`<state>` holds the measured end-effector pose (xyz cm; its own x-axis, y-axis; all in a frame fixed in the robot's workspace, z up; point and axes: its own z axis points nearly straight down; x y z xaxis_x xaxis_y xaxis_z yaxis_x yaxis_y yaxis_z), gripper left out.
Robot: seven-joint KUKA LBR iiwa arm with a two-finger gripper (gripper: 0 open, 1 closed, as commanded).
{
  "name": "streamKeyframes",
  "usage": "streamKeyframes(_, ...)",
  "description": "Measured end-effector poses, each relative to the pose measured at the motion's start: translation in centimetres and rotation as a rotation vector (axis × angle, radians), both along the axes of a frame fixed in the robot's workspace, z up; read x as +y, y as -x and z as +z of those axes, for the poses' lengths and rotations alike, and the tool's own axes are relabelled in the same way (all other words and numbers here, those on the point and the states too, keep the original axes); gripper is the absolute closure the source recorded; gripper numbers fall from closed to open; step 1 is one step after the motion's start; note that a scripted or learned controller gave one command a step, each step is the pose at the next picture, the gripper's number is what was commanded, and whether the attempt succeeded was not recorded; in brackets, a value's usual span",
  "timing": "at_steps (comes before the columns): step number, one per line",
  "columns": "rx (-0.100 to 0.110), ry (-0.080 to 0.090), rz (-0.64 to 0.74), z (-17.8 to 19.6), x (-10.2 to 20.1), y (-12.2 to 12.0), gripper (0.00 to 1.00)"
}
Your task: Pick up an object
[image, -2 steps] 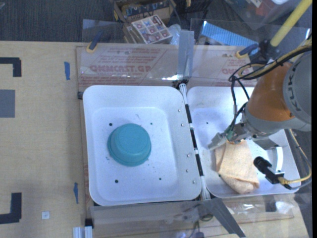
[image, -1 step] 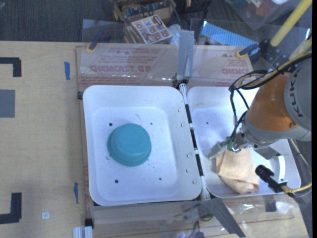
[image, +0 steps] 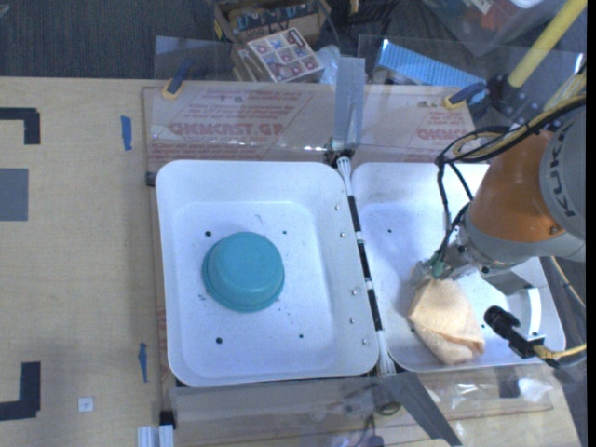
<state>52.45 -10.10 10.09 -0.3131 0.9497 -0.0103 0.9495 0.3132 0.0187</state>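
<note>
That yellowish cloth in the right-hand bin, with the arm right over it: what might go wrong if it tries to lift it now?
The gripper sits at the upper left edge of the cloth, not over its middle, so it may pinch only a thin fold that slips out. The cloth lies against the bin's near rim and could drag there. The teal bowl in the left bin is well apart, so probably safe.

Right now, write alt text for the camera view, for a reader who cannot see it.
A grey and orange robot arm reaches in from the right, its gripper low in the right bin at the upper edge of a crumpled tan cloth. The left bin holds a teal bowl, upside down near its middle.
</note>
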Motion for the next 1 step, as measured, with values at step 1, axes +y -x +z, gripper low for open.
streamKeyframes(1, 0.02, -0.004, -0.112, 8.38, 2.95, -3.96, 1.0)
